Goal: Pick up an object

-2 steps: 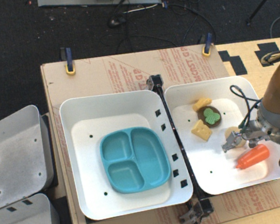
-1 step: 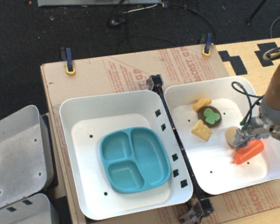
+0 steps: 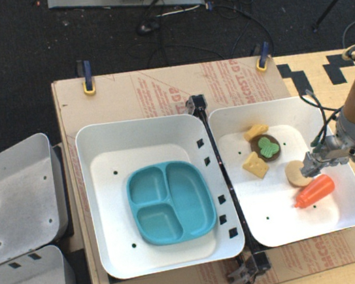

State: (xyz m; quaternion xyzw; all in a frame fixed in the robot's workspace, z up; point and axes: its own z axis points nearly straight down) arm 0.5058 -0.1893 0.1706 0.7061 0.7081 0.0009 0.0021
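The right white bin point(image 3: 347, 215) holds several small objects. An orange carrot-shaped piece point(image 3: 315, 191) lies near its right side, a round tan disc point(image 3: 295, 174) just above it, a yellow wedge point(image 3: 256, 166) at the middle, a green piece point(image 3: 269, 147) on a brown one, and a yellow chunk point(image 3: 256, 132) behind. My gripper point(image 3: 315, 162) hangs low over the bin's right side, right beside the tan disc and above the carrot. Nothing shows between its fingers.
The left white bin point(image 3: 98, 183) holds a teal three-compartment tray point(image 3: 171, 202). A black divider point(image 3: 223, 184) runs between the bins. Grey lids point(image 3: 14, 195) lie off the bench at left. Yellow clamps point(image 3: 89, 85) hold the cardboard base at the back.
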